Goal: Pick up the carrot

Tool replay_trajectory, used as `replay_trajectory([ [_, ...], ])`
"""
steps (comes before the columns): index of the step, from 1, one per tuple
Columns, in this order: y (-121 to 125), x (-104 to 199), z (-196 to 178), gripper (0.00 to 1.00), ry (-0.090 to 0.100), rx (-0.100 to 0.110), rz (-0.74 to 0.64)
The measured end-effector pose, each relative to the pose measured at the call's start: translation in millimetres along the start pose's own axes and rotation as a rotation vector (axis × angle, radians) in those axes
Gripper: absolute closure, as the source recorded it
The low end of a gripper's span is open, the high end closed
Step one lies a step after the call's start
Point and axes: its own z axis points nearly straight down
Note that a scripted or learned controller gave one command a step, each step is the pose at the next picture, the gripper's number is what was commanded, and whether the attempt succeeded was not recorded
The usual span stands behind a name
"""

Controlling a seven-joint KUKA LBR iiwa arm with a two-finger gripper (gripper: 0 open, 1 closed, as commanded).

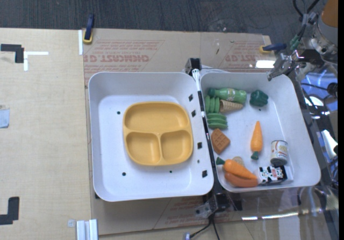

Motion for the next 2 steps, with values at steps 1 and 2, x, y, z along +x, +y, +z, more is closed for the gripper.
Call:
replay_trajectory([
  [1, -43.1, 41.2, 146.6, 0.0, 0.001, -0.002, -0.214],
  [2, -101.8, 13.9, 180.4, 0.0, 0.004, -0.001, -0.035],
])
